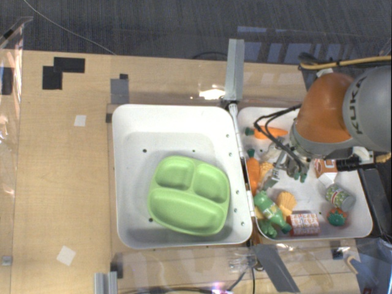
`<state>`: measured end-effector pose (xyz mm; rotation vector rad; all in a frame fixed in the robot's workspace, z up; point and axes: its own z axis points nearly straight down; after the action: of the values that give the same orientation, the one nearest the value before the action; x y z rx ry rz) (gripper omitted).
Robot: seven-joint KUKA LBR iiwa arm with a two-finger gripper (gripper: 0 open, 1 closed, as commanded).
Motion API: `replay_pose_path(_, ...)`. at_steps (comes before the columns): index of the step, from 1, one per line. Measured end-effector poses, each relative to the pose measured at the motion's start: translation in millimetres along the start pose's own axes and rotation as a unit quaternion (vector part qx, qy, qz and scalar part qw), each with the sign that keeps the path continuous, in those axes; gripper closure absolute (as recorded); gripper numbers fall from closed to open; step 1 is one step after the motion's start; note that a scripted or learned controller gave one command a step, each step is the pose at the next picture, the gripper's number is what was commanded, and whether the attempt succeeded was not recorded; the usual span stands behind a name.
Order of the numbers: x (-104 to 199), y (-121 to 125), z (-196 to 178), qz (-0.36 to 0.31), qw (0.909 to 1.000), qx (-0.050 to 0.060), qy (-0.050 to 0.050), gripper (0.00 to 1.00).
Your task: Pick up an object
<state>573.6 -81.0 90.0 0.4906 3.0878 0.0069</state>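
Observation:
My gripper [286, 170] hangs over the middle of the right bin [361, 225], below the arm's orange band. Its fingers stand apart, open, with nothing between them. Just under and to the left of it lie an orange toy [253, 174] and a yellow corn-like piece [286, 199]. A green toy [269, 209] and a pink-red box [304, 222] rest near the bin's front wall. A small can [339, 196] and a red and green toy [337, 217] lie at the right. Another orange piece [277, 133] shows behind the wrist, partly hidden by cables.
The left bin [135, 133] holds a light green divided plate [190, 195] toward its front. A metal post [234, 72] stands at the back between the bins. The wooden bench [55, 182] stretches to the left.

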Motion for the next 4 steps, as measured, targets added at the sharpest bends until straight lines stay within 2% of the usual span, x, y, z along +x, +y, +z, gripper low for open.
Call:
replay_pose_path(1,18.1,-63.5,-28.3,-0.185,0.9827,0.002,0.003,0.0)
replay_pose_path(2,41.5,-97.5,-1.9,-0.166,0.9861,0.002,-0.002,0.0)
replay_pose_path(3,35.6,-95.2,-16.4,-0.168,0.9856,0.002,-0.011,1.0)
replay_pose_path(4,47.6,-113.7,-33.2,-0.275,0.9613,0.002,0.003,1.0)
